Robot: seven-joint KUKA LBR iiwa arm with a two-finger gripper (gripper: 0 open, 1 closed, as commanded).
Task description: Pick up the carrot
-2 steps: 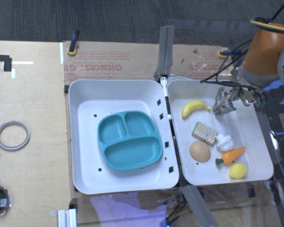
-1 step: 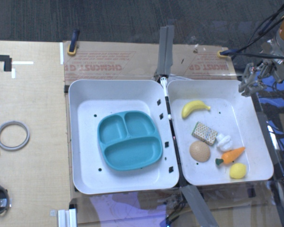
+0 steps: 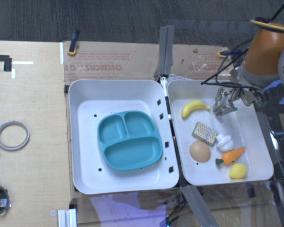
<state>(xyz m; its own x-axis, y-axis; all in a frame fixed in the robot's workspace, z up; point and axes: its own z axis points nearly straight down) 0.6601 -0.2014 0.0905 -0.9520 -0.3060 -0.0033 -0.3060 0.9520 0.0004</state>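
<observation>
Seen from above, two shallow white bins sit side by side on a bench. The carrot (image 3: 232, 154) lies near the front right corner of the right bin (image 3: 262, 126), a short orange taper with a dark green stub at its left end, its long axis running from lower left up to the right. A lemon (image 3: 238, 170) sits just in front of it, a white crumpled item (image 3: 224, 140) just behind, a tan egg-shaped object (image 3: 199, 151) to its left. The gripper (image 3: 225, 105) hangs over the bin's back half beside a banana (image 3: 194, 108), nothing between its fingers, which look narrowly parted. The carrot lies well apart from it, toward the bin's front edge. The left bin (image 3: 80, 141) holds a blue divided plate (image 3: 129, 139)
</observation>
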